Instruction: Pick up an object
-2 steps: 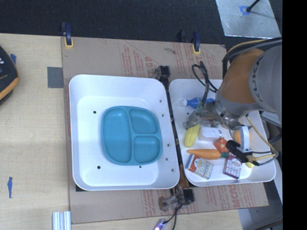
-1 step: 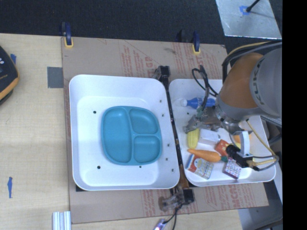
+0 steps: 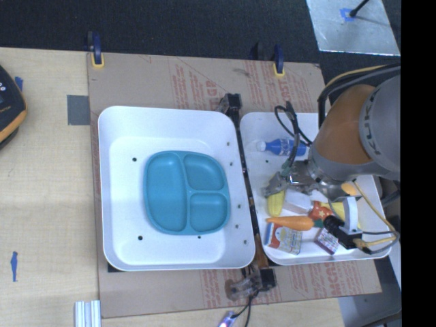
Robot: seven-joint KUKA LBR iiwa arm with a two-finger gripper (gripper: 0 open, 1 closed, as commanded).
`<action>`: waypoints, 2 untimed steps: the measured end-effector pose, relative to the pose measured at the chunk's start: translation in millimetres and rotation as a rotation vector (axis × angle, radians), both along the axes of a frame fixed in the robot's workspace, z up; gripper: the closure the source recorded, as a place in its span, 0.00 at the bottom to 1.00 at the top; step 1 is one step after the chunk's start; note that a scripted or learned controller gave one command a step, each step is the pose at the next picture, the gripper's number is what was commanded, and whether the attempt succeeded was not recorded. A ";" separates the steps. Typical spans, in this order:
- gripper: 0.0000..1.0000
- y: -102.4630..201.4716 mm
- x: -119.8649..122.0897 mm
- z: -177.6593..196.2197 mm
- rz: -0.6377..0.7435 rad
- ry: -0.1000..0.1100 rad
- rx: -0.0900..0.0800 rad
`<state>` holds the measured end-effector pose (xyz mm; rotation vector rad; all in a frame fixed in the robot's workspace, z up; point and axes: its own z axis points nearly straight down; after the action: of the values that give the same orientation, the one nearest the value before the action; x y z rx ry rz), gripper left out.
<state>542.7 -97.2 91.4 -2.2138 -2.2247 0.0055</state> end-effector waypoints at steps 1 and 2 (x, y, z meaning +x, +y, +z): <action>0.00 -3.5 -7.0 0.0 0.000 0.001 0.001; 1.00 -4.5 -7.0 10.1 0.002 0.003 0.000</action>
<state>535.8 -101.7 101.4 -2.2096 -2.2259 0.0086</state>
